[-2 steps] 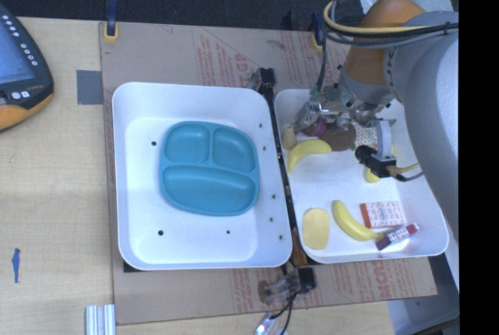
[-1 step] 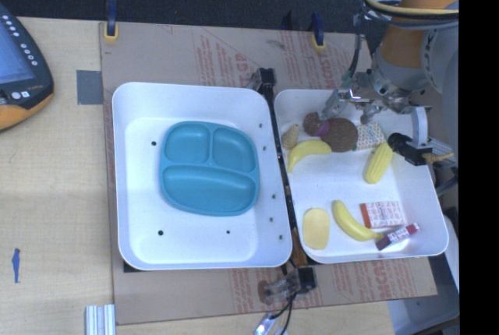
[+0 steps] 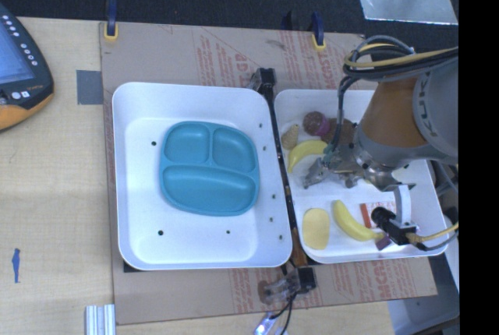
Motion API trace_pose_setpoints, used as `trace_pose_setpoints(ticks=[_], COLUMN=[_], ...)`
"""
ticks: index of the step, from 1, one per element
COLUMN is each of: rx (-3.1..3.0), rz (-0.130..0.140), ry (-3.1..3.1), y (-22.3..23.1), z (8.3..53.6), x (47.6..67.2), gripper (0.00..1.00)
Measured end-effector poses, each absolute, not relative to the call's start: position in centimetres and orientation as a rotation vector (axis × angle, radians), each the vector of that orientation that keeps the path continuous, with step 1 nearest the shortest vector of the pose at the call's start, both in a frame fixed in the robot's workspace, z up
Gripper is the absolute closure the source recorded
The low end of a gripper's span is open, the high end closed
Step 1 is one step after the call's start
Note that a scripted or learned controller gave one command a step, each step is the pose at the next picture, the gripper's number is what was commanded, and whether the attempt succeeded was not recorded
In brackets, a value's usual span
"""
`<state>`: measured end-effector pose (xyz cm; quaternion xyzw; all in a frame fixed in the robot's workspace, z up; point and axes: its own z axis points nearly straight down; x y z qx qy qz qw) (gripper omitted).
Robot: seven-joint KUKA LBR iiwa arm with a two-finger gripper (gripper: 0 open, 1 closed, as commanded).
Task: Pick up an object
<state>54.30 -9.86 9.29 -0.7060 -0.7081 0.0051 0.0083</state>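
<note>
On your far left a handheld control pad (image 3: 19, 61) lies on the bench. Next comes the left bin (image 3: 132, 248), with a blue divided plate (image 3: 209, 168) lying flat in its middle. In the right bin (image 3: 300, 104) you have a banana (image 3: 306, 152) near the left wall, a pale yellow piece (image 3: 316, 228) below it, a purple lump (image 3: 315, 122) above, and a second banana (image 3: 353, 223) further right. The gripper (image 3: 329, 170) sits low just right of the first banana; you cannot tell how far it is open, and nothing shows between its fingers.

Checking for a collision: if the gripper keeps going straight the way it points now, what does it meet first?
Probably the banana just beyond the gripper, which points toward the left bin; depth is unclear.
</note>
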Motion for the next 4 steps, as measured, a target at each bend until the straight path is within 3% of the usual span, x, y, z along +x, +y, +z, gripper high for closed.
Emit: trace_pose_setpoints(ticks=[1,2,3,4], rx=[-2.204,-2.216,-2.224,-2.222], rz=[0.017,0.007,-0.001,-0.005], ry=[-2.228,-2.221,-2.226,-2.231], y=[-10.3,-12.8,-17.4,-16.2], z=[9.3,9.2,16.7,9.5], x=[65.8,65.5,65.7,65.1], gripper=[0.00,0.00,0.00,0.00])
